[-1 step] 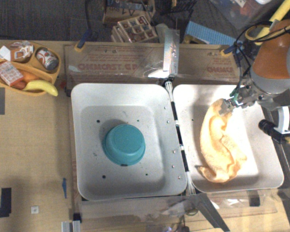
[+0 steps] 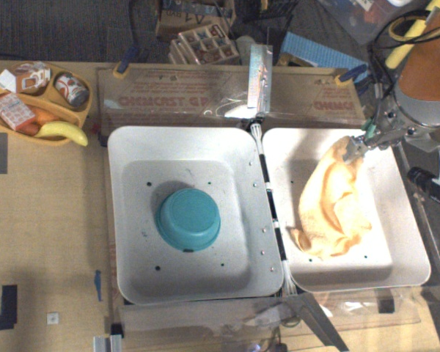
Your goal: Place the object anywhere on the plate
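A teal round plate (image 2: 188, 218) sits in the middle of the left bin (image 2: 132, 149). In the right bin (image 2: 400, 259) a yellow cloth (image 2: 331, 205) is stretched from a crumpled heap at the bin's lower middle up to a narrow tip at the upper right. My gripper (image 2: 358, 144) comes in from the right, over the right bin's far right part, and is shut on that upper tip of the cloth. The rest of the cloth trails down and left, resting on the bin floor. The plate lies well to the left of the gripper, across the wall between the bins.
A raised divider (image 2: 268, 196) runs between the two bins. A cardboard strip (image 2: 176, 97) lies behind the bins. At the far left a yellow tray (image 2: 37, 116) holds a banana and small packets. Cables and boxes lie past the bench's far edge.
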You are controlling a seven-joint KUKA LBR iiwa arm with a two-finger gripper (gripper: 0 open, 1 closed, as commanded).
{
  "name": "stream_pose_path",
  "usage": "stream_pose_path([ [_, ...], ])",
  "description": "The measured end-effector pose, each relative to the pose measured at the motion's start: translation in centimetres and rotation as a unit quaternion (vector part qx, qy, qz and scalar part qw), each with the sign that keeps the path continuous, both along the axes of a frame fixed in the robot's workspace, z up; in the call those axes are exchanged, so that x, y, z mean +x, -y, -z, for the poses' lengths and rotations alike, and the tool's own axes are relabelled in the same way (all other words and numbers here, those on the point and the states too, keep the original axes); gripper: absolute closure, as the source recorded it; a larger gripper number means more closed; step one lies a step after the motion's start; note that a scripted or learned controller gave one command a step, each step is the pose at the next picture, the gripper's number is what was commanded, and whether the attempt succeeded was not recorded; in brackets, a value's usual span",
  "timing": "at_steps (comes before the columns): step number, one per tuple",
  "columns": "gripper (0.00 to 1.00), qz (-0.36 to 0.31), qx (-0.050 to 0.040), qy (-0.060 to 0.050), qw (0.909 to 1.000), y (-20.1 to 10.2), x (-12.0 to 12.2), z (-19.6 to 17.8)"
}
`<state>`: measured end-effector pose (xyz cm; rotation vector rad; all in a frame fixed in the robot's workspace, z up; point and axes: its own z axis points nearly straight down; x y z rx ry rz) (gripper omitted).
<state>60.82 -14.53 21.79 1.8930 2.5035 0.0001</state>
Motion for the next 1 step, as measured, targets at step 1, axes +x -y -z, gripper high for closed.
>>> stream_pose_path([
  [1,1.00,-0.199,0.0008,-0.001,0.9799,-5.91,-0.54,0.37],
])
